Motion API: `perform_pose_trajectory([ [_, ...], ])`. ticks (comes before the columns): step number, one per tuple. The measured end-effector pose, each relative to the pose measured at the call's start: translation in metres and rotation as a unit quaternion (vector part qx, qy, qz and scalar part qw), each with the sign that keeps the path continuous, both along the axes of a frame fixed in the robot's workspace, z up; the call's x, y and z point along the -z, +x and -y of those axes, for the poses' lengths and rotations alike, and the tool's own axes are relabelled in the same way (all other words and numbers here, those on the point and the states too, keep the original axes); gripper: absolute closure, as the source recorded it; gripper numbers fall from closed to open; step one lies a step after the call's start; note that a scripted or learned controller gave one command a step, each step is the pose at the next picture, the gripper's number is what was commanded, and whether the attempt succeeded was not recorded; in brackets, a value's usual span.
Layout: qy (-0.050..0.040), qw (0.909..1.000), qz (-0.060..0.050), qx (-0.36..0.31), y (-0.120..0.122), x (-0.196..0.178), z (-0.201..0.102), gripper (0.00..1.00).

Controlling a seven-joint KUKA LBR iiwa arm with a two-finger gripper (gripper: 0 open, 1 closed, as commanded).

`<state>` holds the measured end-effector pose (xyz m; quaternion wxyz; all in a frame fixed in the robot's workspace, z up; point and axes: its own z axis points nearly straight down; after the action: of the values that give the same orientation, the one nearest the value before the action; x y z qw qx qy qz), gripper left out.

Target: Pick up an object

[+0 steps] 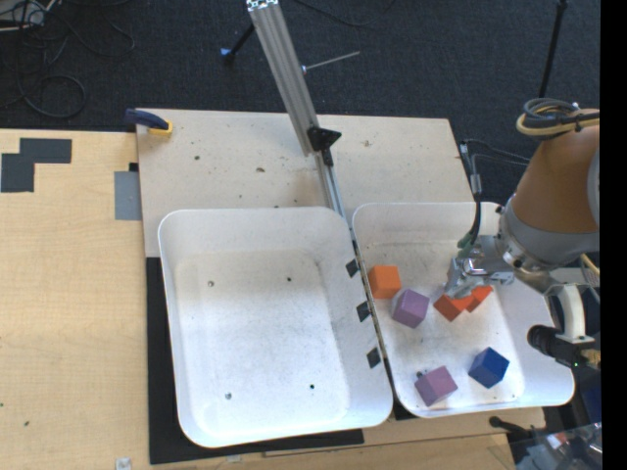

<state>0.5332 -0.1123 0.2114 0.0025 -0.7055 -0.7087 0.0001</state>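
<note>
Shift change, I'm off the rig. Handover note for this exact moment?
Gripper: low in the right bin, right at the red block; open or shut cannot be told, so no confirmed grasp.
Right bin also holds the orange block, a purple block beside the red one, a second purple block near the front, and the blue block.
Left bin: white, no blocks.
Done: arm is down at the red block.
Left: confirm the grip, then lift.
</note>
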Motion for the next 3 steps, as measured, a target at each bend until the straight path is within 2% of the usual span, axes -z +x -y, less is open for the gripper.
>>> perform_pose_trajectory([
  [2, -0.0002, 1.0000, -0.001, 0.001, -0.025, -0.012, -0.103, 1.00],
  [3, -0.0004, 1.0000, -0.001, 0.000, -0.027, -0.003, -0.157, 1.00],
])
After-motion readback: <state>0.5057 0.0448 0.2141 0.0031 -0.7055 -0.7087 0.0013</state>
